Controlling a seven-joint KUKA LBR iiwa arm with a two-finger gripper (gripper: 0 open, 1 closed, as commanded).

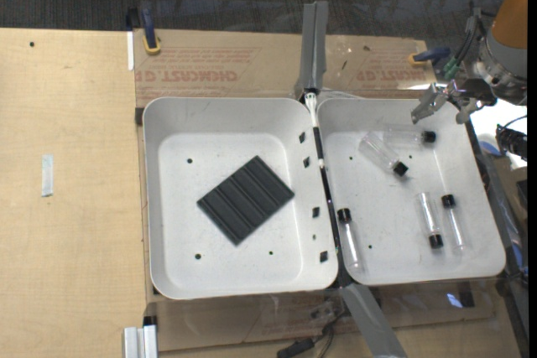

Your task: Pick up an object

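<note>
Nearest me, clear capped tubes (430, 220) lie loose in the right bin (495, 256), well below my tool (445, 106), which hovers at that bin's far rim, fingers spread, gripping nothing. I reckon those slick round tubes could roll or squirt free on closing.

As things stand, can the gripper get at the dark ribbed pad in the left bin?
Probably yes: the dark ribbed pad lies flat and alone, uncovered, though the gripper hangs over the right bin's far corner.
</note>
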